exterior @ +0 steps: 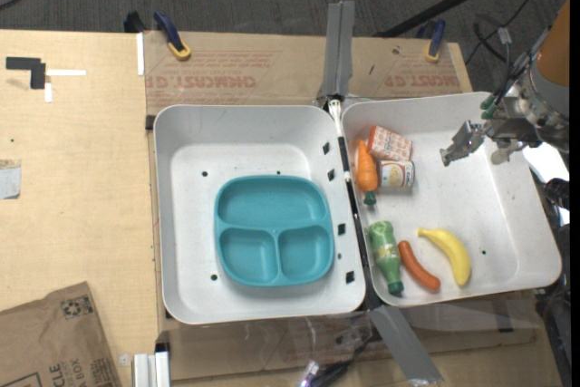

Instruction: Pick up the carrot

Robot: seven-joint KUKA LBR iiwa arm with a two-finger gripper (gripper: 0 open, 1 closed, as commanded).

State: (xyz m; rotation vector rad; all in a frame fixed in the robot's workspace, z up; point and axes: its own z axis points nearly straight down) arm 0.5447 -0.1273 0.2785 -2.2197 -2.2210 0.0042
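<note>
The orange carrot (364, 166) with a green tip lies against the left wall of the right bin (507, 222), pointing up and down the view. It touches a small can (396, 175) on its right. My gripper (478, 149) hovers over the upper right part of the same bin, well to the right of the carrot. It is open, with bare bin floor showing between one grey finger (458, 146) and the other.
A pink carton (390, 143) sits just above the can. A green bottle (385, 254), a red sausage (419, 266) and a banana (449, 254) lie in the front of the right bin. The left bin (181, 195) holds a teal divided plate (275, 231).
</note>
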